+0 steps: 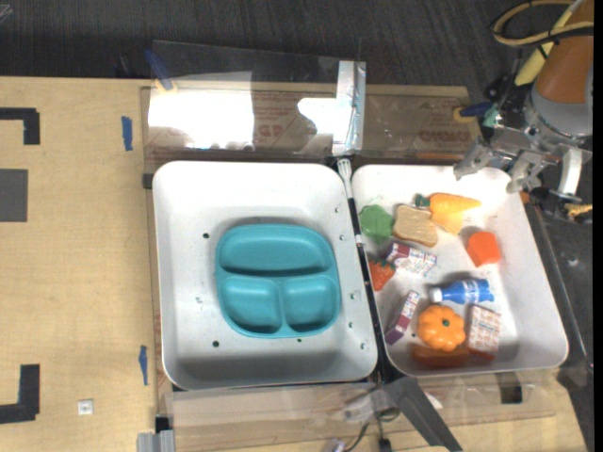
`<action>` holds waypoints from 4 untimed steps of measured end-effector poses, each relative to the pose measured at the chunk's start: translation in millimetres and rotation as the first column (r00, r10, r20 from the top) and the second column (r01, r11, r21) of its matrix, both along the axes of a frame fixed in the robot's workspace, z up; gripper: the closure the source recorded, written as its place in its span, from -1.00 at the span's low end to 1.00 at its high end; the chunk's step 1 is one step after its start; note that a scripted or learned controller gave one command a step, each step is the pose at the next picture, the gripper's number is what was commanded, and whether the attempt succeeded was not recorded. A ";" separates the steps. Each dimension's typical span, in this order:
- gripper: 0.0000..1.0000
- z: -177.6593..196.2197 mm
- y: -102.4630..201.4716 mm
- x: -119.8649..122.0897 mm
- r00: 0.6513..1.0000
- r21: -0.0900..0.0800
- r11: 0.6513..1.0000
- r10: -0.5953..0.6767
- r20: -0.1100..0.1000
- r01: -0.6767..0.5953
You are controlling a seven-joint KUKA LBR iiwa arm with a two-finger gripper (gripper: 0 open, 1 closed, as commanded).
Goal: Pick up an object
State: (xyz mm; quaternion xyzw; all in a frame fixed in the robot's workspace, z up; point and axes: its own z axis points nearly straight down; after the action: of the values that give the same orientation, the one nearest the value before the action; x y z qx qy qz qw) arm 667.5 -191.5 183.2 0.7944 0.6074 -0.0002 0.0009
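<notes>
The right bin holds several small items. Among them are a yellow-orange carrot-like piece, a slice of toy bread, a green piece and an orange-red block. There are also a blue-and-white bottle, a small orange pumpkin and some printed packets. My gripper hangs over the far right corner of this bin, above and right of the carrot piece. Its fingers are spread open with nothing between them.
The left bin holds a teal divided plate. A clear plastic sheet stands behind the bins. Yellow and black cables loop near the arm at top right. A wooden bench top lies to the left.
</notes>
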 end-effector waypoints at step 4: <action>-1.00 -97.2 9.7 -140.3 0.969 0.000 0.969 -0.248 0.002 0.248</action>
State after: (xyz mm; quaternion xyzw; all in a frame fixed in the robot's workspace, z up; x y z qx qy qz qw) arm 527.2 -181.8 86.0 0.8642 0.5032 0.0005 0.0017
